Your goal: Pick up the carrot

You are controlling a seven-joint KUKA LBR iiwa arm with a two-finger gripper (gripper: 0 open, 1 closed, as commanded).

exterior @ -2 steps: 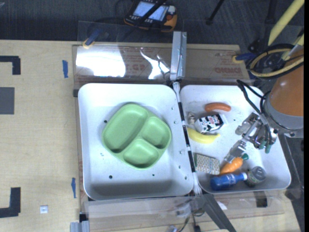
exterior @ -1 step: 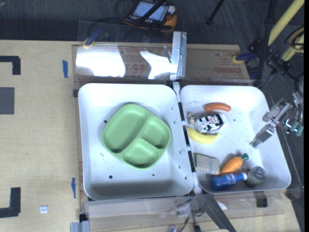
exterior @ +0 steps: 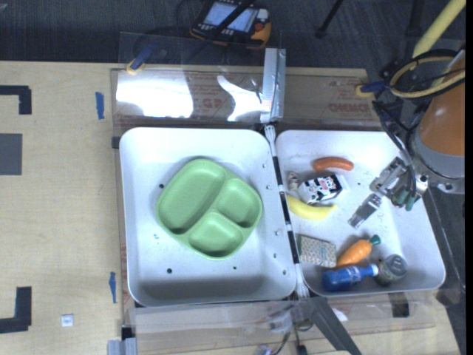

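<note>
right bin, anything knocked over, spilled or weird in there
Nothing spilled or damaged. The blue bottle lies on its side along the right bin's near wall, beside the carrot. The hand hovers above, apart from the carrot.

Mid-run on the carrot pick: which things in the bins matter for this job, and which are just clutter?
For the job:
- carrot, in the right bin, near its front
- gripper, above that bin, apart from the carrot

Just lying about:
- blue bottle, right beside the carrot
- banana
- sausage
- black-and-white cow toy
- speckled sponge
- green divided plate, in the left bin
</note>
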